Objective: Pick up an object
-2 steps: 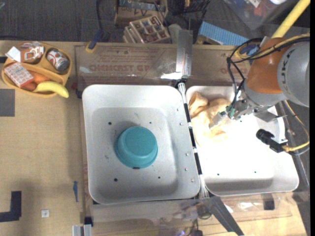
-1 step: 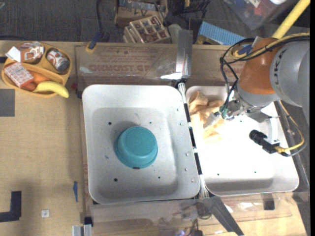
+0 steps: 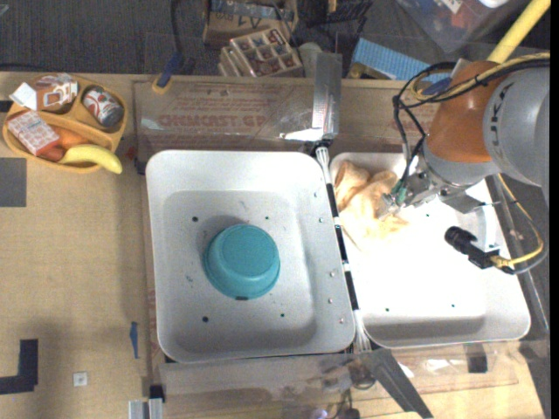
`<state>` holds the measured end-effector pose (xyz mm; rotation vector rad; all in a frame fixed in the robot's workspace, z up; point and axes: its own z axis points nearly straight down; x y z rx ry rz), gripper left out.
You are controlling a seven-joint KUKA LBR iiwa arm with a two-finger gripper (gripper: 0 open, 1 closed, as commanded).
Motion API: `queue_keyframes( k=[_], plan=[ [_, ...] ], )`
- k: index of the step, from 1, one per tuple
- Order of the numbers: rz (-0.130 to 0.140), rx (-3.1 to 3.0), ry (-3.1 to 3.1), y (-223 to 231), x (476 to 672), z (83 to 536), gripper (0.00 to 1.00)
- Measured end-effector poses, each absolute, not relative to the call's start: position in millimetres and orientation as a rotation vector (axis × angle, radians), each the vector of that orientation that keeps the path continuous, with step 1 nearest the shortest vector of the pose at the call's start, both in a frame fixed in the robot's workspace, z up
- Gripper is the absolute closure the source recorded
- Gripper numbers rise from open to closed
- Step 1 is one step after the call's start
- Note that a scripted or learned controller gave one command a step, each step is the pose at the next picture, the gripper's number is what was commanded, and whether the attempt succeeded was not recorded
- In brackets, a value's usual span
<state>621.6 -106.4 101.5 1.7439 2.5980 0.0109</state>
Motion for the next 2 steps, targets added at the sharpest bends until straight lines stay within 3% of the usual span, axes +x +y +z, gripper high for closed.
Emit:
queue_keyframes(
  k=[1, 2],
  plan=[
    [0.011, 1.744, 2.598, -106.3, 621.6, 101.4, 0.00],
    [0.000, 1.715, 2.624, -102.7, 663.9, 89.7, 0.00]
  ],
)
